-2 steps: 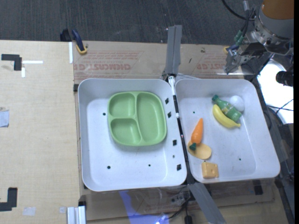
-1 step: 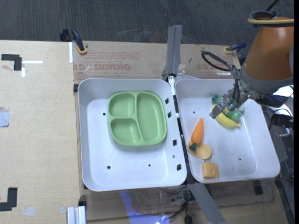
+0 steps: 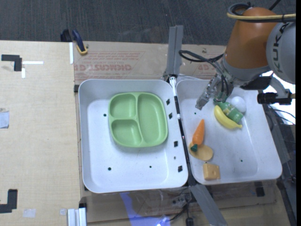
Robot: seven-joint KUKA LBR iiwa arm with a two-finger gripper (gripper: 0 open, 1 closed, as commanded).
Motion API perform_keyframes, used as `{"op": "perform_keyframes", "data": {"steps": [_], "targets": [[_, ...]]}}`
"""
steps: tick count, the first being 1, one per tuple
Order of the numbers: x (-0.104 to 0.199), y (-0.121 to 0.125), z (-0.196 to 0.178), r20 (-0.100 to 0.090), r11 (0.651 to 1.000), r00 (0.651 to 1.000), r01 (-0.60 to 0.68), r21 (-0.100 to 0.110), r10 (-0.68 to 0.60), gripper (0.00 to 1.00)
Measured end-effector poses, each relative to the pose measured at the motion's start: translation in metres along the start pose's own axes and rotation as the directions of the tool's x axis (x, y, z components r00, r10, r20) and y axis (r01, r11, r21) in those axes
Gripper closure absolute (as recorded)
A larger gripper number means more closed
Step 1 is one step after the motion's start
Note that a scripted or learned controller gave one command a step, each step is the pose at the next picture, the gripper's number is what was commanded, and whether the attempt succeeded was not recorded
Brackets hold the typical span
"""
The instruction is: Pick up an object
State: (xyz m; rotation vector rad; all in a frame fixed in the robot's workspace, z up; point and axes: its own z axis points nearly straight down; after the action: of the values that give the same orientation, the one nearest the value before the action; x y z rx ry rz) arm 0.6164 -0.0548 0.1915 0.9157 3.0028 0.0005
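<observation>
I see the gripper [image 3: 210, 94] low in the right bin [image 3: 263, 164], near its back wall. I cannot tell its state. Just beside it lies a banana [image 3: 226, 119] with a green thing [image 3: 231, 110] on top. A carrot [image 3: 199, 132] lies in the middle. The left bin [image 3: 94, 173] holds 1 green plate [image 3: 138, 120] with 3 compartments.

Divided plate [image 3: 138, 119] in left bin [image 3: 94, 173], carrot [image 3: 199, 132], banana [image 3: 226, 119] (further right) in right bin [image 3: 254, 166]

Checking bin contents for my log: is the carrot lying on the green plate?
No, the carrot lies in the right bin, apart from the green plate.
</observation>
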Motion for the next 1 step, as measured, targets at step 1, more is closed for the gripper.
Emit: {"op": "perform_keyframes", "data": {"steps": [1], "targets": [[-0.0056, -0.0433, 0.0618, -0.001, 0.944, 0.944, -0.330, 0.002, 0.330, 1.00]]}}
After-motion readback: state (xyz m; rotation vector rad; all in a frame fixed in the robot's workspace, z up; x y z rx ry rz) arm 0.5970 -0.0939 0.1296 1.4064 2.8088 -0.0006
